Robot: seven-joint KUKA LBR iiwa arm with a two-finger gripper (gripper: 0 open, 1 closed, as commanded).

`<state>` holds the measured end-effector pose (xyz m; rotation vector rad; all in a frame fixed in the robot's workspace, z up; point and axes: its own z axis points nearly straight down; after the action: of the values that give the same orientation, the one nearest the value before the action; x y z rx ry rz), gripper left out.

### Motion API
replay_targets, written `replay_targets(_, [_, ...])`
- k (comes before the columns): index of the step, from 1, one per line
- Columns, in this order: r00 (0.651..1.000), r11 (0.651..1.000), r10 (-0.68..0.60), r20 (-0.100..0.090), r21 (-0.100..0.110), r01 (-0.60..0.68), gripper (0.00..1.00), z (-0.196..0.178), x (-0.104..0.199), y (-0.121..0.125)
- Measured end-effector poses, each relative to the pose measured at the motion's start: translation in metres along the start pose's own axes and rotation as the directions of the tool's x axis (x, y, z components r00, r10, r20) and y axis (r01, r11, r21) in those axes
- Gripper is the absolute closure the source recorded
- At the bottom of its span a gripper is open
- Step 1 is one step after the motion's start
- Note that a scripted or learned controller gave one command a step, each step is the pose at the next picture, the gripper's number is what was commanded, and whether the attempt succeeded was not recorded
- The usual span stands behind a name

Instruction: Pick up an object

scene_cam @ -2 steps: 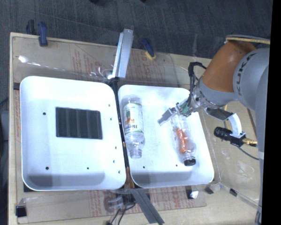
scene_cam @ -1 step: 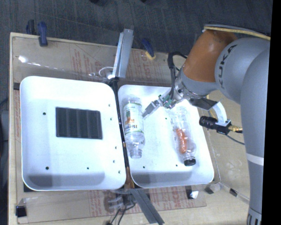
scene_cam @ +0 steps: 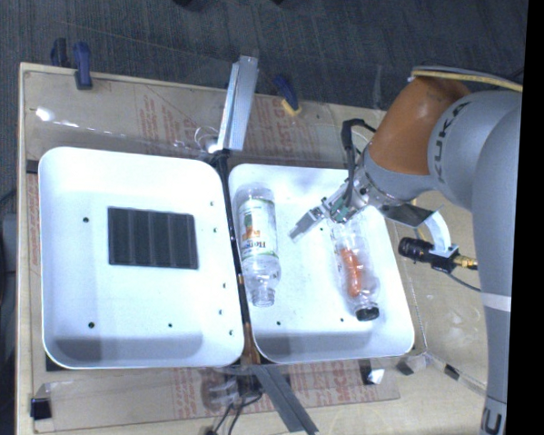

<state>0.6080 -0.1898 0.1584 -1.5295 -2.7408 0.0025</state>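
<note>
Over the right bin (scene_cam: 388,336) I see the arm (scene_cam: 458,131) reaching in from the right edge of the bench (scene_cam: 124,95), its orange band above the wrist and the gripper (scene_cam: 331,213) low near the bin's far edge. One of the fingers (scene_cam: 305,225) juts out toward the middle of that bin as a grey bar; the other I cannot make out against the clutter at the wrist, so I cannot tell how wide the fingers stand, and I see nothing held between them.

Two clear plastic bottles lie in this bin. The one with orange contents (scene_cam: 354,269) lies along the bin's right side, black cap toward the near edge, its upper end just under the gripper; whether they touch I cannot tell. The labelled bottle (scene_cam: 256,243) lies along the left wall of the bin, close to the divide between the two bins, well apart from the gripper.

The left bin (scene_cam: 52,246) carries a dark ribbed rectangle (scene_cam: 153,239) near its middle. A metal bar (scene_cam: 237,101) stands at the far edge of the bench between the bins, and blue clamps (scene_cam: 82,61) sit at the far left corner.
</note>
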Motion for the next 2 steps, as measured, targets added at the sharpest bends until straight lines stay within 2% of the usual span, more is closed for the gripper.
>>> replay_targets(1, [1.000,1.000,-0.030,0.000,-0.001,0.030,0.00,0.009,-0.002,-0.036])
replay_targets(2, [1.000,1.000,0.001,0.004,-0.003,-0.001,0.00,-0.086,0.001,-0.037])
